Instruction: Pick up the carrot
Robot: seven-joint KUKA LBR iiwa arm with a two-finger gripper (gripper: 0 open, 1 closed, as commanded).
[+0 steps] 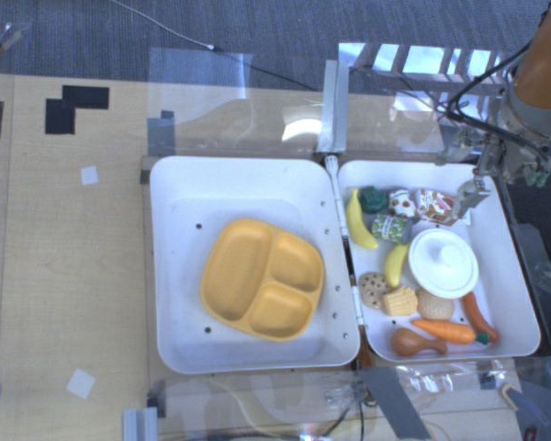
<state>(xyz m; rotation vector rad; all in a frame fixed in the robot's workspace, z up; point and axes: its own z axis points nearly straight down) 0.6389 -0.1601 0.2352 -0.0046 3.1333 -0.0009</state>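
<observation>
While hand (470, 197) state unclear: one carrot (445, 331), two bananas (359, 221), one tray (262, 278).

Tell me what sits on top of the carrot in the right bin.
Nothing lies on the carrot; its orange body shows whole. A sausage crosses by its green end, and a drumstick lies beside it. What is beneath stays hidden.

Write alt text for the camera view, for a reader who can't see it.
A carrot lies near the front edge of the right white bin, among toy foods including a banana, a cookie and a white lidded bowl. The gripper hangs over that bin's far right corner, away from the carrot. The left bin holds a yellow divided plate.
</observation>
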